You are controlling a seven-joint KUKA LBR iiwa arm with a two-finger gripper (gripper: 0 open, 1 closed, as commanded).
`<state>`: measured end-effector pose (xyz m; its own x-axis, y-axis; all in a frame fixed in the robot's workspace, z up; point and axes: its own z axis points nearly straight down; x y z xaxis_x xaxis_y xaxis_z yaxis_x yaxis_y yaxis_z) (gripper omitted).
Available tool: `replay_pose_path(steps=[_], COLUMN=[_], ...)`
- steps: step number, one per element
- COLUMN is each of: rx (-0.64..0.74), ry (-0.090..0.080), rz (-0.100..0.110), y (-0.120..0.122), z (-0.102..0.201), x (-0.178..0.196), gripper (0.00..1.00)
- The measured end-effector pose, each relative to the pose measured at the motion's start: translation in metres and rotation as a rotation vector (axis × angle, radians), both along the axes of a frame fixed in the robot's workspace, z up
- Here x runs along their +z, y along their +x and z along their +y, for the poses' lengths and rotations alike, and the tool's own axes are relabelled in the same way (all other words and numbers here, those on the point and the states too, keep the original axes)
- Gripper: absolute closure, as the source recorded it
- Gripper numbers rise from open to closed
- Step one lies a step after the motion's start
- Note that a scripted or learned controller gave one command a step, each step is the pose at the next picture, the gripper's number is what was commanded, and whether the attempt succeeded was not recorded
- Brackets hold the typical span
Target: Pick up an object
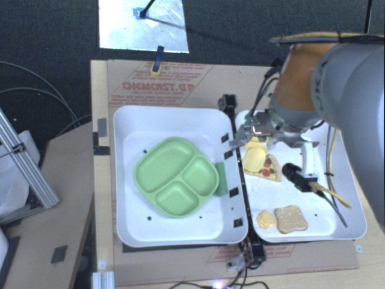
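The toast [291, 219] and a yellow bit [266, 220] lie at the front of the right bin [349, 221], while the gripper [260, 132] hangs at the back, just above the yellow food [255, 158] and pizza slice [271, 170]; I cannot tell its state.

Dark carpet floor [48, 23] surrounds the cardboard-topped bench [162, 83]; a shiny silver sheet [141, 17] lies beyond.

One fixed camera overhead — slanted, seemingly mid-range — both bins [180, 116].
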<state>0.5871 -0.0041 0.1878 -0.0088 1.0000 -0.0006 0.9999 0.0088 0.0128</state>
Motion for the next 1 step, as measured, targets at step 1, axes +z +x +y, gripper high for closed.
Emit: replay_pose_path(steps=[1], rx=[-0.009], ry=[0.0], rz=[0.014], y=[-0.0394], z=[-0.0144], x=[-0.0036], gripper=[1.0])
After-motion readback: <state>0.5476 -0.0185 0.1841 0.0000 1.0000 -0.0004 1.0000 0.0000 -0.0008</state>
